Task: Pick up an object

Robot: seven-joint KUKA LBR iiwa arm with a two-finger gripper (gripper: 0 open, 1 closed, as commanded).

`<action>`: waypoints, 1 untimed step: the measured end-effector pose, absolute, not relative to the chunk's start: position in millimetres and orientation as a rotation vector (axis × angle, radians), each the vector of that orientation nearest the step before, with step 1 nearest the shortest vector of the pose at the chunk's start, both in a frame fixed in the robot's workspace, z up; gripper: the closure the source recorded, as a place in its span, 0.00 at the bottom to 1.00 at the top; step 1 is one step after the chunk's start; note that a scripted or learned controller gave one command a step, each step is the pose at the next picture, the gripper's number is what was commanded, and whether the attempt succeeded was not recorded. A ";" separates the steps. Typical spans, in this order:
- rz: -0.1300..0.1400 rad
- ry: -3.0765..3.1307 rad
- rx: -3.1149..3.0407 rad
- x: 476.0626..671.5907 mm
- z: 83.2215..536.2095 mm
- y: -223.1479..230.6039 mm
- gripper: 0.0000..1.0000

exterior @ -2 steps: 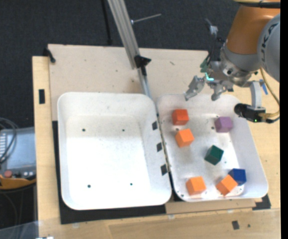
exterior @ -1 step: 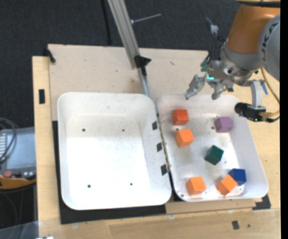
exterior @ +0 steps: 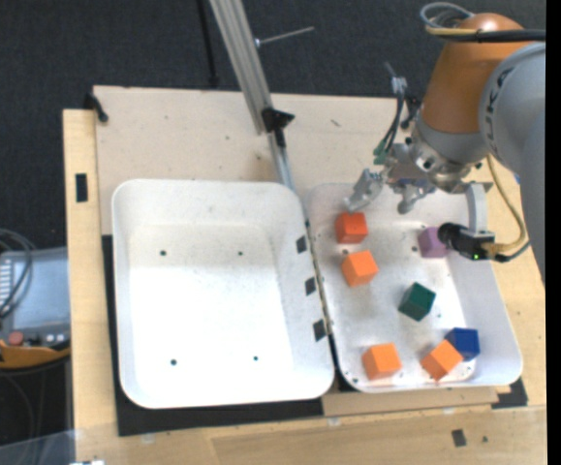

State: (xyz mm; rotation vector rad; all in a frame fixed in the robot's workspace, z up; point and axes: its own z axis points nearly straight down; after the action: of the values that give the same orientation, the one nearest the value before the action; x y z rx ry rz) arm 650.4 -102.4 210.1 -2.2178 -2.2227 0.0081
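Note:
My gripper [exterior: 387, 195] hovers open over the far end of the right bin [exterior: 493, 308], its two grey fingers spread with nothing between them. Just below and left of it lies a red-orange block [exterior: 351, 228]. An orange block [exterior: 359, 266] sits a little nearer. A purple block [exterior: 432, 242] lies to the gripper's lower right, a dark green block [exterior: 417, 301] in the bin's middle. Near the front edge rest two orange blocks [exterior: 382, 360] [exterior: 442, 359] and a blue block [exterior: 464, 341].
The left bin [exterior: 212, 289] stands beside the right one, a shared rim between them. A slanted metal rail [exterior: 246, 66] rises behind the bins. A black cable clip [exterior: 464, 240] hangs off the arm by the purple block.

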 end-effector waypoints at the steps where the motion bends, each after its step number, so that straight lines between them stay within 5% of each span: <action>1: 0.008 -2.220 -2.221 648.2 167.1 -100.2 0.00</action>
State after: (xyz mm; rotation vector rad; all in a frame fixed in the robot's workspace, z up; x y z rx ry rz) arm 648.2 -100.2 167.1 -2.2212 -2.2204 0.0082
